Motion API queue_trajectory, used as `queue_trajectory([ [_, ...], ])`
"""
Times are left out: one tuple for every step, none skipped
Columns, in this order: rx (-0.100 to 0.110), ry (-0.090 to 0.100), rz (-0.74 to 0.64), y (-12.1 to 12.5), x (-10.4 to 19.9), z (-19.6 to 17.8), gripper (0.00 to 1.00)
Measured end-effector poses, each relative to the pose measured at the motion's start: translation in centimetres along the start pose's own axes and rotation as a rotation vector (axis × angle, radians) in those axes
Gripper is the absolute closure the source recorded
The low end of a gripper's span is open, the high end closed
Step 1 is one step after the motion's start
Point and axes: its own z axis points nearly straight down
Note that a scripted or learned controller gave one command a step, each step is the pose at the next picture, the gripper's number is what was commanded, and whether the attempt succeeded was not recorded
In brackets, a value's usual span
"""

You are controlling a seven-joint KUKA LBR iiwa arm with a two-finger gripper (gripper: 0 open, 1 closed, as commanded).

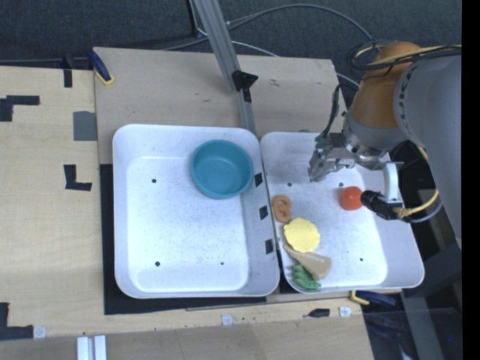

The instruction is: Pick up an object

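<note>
My gripper [321, 168] hangs over the back part of the right bin [390, 265], fingers pointing down, with nothing visible between them. A small red-orange ball [350, 198] lies just right of and in front of the gripper. Along the bin's left side lie a small brown ring-shaped piece [281, 207], a yellow round piece [301, 235], a tan wedge [313, 262] and a green piece [303, 277]. The gripper stands apart from all of them.
A blue bowl [221, 169] sits at the back of the left bin [150, 276]. A grey metal pole [223, 47] slants down to the divider between the bins. Cables loop behind the arm at the back right.
</note>
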Motion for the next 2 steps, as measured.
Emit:
queue_trajectory([
  [-0.002,0.000,0.000,0.3,-0.1,-6.2,1.00],
  [-0.001,0.000,0.000,0.4,-0.1,-11.0,1.00],
])
